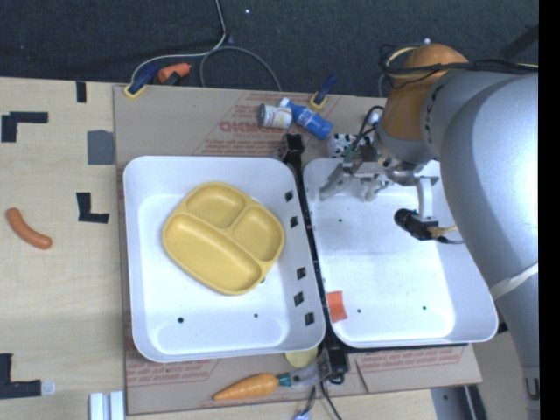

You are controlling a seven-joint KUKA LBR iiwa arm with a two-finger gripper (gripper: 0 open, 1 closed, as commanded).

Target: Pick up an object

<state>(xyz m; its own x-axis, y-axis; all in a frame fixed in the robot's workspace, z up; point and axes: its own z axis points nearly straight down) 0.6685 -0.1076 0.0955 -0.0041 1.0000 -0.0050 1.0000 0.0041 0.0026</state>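
Yellow divided plate (224, 236): centre of left bin (140, 322), long axis running from the bin's far-left toward its near-right corner. Gripper (350, 185): at far edge of right bin (464, 318), fingers spread, nothing between them.

The scene is evenly and fairly brightly lit from above. The two shallow white plastic bins (144, 322) are rendered almost blown out, with little surface detail kept. Soft, short shadows are cast beneath the yellow sectioned plastic plate (224, 236). The large grey arm casing (490, 173) at the right is shown blurred and out of focus. Overall sharpness is modest and fine detail is smeared.
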